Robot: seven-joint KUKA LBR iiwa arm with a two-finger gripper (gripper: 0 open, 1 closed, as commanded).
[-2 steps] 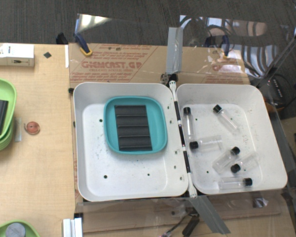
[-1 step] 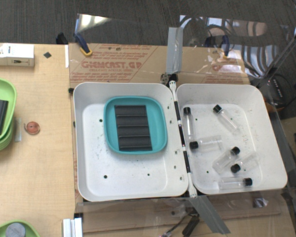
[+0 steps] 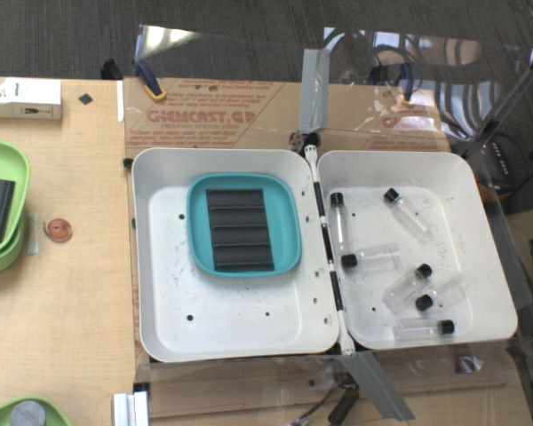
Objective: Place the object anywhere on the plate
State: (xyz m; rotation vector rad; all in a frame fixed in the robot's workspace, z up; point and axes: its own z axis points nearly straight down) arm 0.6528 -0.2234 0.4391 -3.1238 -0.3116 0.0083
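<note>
Where vials (image 3: 400,273) lie scattered in right bin (image 3: 480,238) | teal plate (image 3: 289,224) in left bin (image 3: 160,309)

A lab or robotics test cell is suggested here: two white bins (image 3: 151,264) are clamped side by side on a wooden desk (image 3: 62,327), clear capped vials (image 3: 400,207) are scattered in the right one, cardboard (image 3: 222,114) is taped behind, and cables (image 3: 444,96) are bundled nearby.
</note>
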